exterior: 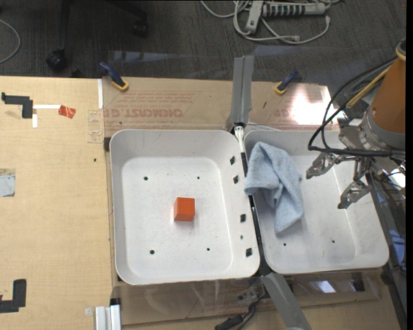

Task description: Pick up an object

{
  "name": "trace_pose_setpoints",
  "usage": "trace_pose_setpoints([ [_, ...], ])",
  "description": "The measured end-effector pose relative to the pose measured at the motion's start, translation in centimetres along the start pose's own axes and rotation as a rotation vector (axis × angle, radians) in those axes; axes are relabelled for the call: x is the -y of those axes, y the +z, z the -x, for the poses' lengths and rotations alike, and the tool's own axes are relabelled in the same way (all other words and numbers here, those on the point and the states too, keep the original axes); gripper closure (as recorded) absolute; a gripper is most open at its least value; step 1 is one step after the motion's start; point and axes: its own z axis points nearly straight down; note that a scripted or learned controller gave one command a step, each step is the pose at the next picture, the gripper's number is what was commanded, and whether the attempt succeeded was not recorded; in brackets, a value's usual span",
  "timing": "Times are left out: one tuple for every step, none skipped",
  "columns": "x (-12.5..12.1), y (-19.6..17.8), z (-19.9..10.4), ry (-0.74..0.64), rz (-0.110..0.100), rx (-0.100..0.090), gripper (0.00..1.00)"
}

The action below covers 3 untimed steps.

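A robotics lab or test workshop. Two white bins sit on a plywood tabletop lined with cardboard held by clamps. Loose cables and a power strip lie on the grey carpet, beside a chair's caster. Black brackets and tape marks dot the tabletop.
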Motion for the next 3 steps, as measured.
trace_pose_setpoints([
  [-0.5, -4.8, -5.0, -0.309, -0.002, 0.001, 0.00],
  [3.8, 2.3, -9.1, -0.511, 0.002, -0.001, 0.00],
  [2.2, 15.0, -10.6, -0.916, 0.005, 0.005, 0.00],
])
